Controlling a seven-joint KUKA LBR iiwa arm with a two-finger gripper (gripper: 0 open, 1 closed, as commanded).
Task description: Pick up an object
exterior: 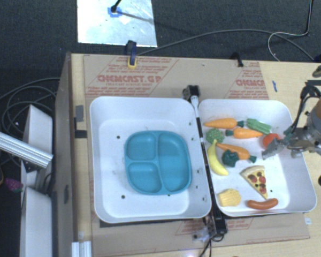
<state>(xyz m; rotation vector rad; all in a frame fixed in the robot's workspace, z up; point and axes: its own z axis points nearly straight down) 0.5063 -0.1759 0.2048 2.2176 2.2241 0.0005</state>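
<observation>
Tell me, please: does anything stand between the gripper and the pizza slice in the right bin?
Nothing visible does. The gripper is over the right bin's right side, near the red piece. The pizza slice lies below and slightly left of it in the view, with bare white bin floor between them. The carrots and banana lie farther left.

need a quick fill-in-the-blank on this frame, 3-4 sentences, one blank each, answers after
1. The blue divided plate lies in the ____ bin of the camera view.
2. The plate has ____ compartments.
3. The pizza slice lies in the bin on the view's ____ side.
4. The banana is colored ____.

Missing words: left; four; right; yellow
</observation>
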